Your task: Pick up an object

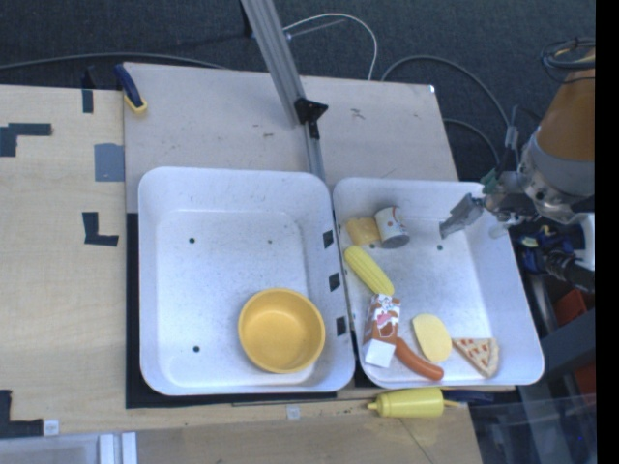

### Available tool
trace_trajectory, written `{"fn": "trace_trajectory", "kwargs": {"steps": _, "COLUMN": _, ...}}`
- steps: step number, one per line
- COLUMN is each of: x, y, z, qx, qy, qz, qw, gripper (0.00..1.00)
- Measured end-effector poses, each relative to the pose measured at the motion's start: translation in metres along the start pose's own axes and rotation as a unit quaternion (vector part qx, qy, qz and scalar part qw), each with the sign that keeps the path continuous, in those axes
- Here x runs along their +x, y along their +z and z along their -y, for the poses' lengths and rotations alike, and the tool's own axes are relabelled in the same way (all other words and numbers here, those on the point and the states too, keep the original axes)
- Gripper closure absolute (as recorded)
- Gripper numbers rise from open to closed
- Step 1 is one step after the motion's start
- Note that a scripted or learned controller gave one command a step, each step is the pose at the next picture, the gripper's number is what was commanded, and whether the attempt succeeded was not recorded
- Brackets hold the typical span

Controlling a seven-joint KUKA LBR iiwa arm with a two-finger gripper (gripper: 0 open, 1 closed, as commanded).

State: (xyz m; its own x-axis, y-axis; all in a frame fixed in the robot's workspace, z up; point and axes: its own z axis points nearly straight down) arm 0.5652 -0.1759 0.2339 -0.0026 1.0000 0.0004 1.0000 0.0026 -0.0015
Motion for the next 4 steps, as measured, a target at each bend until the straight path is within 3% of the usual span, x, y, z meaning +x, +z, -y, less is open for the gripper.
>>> {"fn": "trace_trajectory", "kwargs": {"steps": 1, "x": 0.0, "y": 0.0, "z": 0.0, "qx": 0.0, "qy": 0.0, "qz": 0.0, "qw": 1.0, "gripper": 0.0}}
{"fn": "trace_trajectory", "kwargs": {"steps": 2, "x": -0.003, "y": 0.064, "z": 0.0, "qx": 0.003, "qy": 0.001, "qz": 0.0, "qw": 1.0, "gripper": 0.0}}
{"fn": "trace_trajectory", "kwargs": {"steps": 4, "x": -0.002, "y": 0.147, "z": -0.001, "qx": 0.0, "qy": 0.0, "qz": 0.001, "qw": 1.0, "gripper": 0.0}}
